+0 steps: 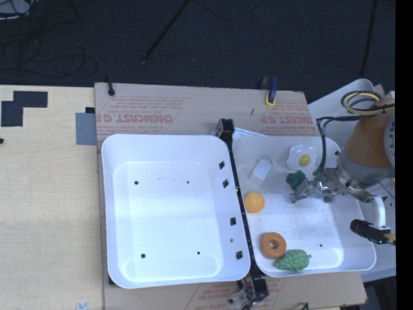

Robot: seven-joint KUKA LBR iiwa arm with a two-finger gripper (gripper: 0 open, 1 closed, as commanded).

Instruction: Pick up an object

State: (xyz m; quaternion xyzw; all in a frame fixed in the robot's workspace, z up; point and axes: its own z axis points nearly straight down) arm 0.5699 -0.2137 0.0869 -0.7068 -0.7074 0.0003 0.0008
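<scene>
A: Where do the objects lie?
B: All in the right bin [361, 258]: orange ball [254, 203], doughnut [273, 244], green bunch [292, 261], fried egg [302, 156], clear piece [261, 169], dark green item [296, 179].
A: And the gripper [303, 191]?
B: It sits beside the dark green item; whether the hand grips anything cannot be told.

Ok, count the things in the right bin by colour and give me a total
Orange: 2, the ball and the ring
Green: 2, the bumpy fruit and the small dark piece by the gripper
White: 2, the fried egg and the pale block
Total: 6
</scene>
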